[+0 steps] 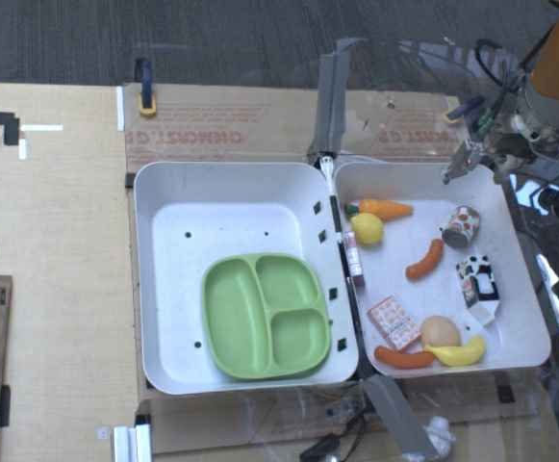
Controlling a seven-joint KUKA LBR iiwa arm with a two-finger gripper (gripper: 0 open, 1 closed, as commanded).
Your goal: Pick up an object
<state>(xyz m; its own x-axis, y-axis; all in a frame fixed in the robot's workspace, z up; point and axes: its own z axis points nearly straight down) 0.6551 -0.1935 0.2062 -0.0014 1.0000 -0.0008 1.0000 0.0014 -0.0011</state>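
White plastic bins sit side by side on my bench, and I go from the big things down. My left bin (164,258) carries a green divided plate (265,314), lying flat toward its front. My right bin (534,325) holds all the small objects.

My arm (558,61) stands above the far right corner of this bin, and its gripper (467,157) hangs over the back rim; I cannot tell how the claw stands (it is too small and dark here).

Nearest to the claw is a small patterned can (462,225), just below it and tilted. A black-and-white carton (477,283) lies in front of the can. Left of it, an orange sausage (425,259) has its long axis diagonal, upper end toward the can. A carrot (383,208) lies almost level by the back wall, touching a lemon (367,228). At the front are a banana (457,353), a bread roll (440,330), a red-patterned box (393,320) and another sausage (404,358), crowded together.
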